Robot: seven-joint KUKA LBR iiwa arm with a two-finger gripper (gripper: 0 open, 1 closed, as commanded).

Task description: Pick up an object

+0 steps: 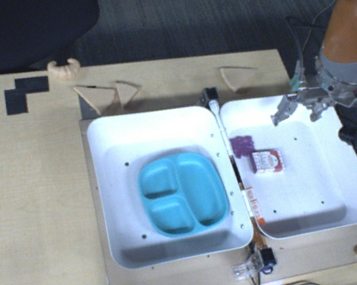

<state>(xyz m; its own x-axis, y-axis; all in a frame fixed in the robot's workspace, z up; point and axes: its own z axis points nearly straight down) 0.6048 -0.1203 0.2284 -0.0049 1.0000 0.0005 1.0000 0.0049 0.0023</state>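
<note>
Nearest the camera, a clip with trailing wires (259,262) sits on the surface (36,213) just below where the two bins meet. My likeliest pick is the small red-and-white packet (267,160), lying flat on the floor of the right bin (348,213) near the divider, with a purple crumpled piece (242,144) touching its upper left corner. I judge the packet light, thin and a bit slick, so I would pinch across its short sides. The purple piece looks soft and should squash easily. In the left bin (110,149) rests a blue divided tray (183,193). My claw (300,108) hangs over the right bin's far edge, well apart from the packet, fingers spread and grasping nothing.
</note>
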